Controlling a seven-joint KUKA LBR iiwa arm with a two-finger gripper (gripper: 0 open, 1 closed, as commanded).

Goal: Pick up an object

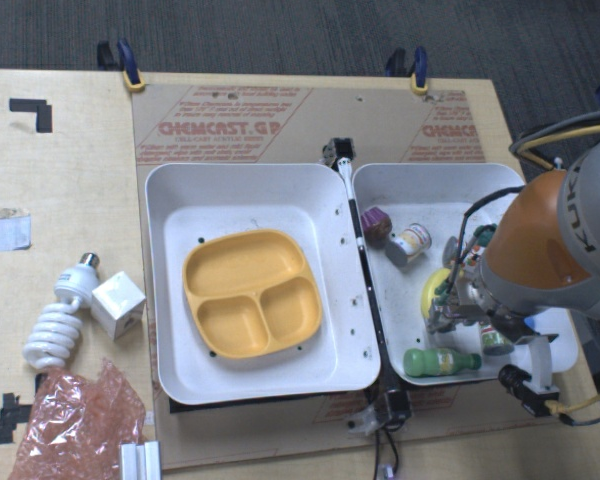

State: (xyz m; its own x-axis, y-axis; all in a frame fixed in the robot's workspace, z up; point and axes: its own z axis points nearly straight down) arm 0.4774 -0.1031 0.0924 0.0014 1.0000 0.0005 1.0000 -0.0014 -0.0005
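Observation:
The right bin point(430, 183) holds a dark purple object point(377, 225) and a small tipped jar point(410, 242) near its far left. A yellow object point(436, 286) lies mid-bin, and a green bottle point(440, 361) lies on its side along the near wall. Something green point(483, 236) peeks out beside the arm's cables. My gripper point(448, 313) hangs low inside this bin, right of the yellow object and just above the green bottle. The arm's orange band point(535, 233) hides the bin's right part.
The left bin point(170, 198) holds a yellow three-section plate point(250, 293). On the bench to the left lie a spiral light bulb point(60, 318), a white cube point(118, 303) and a crumpled red plastic bag point(75, 428). Clamps point(130, 66) grip the board's far edge.

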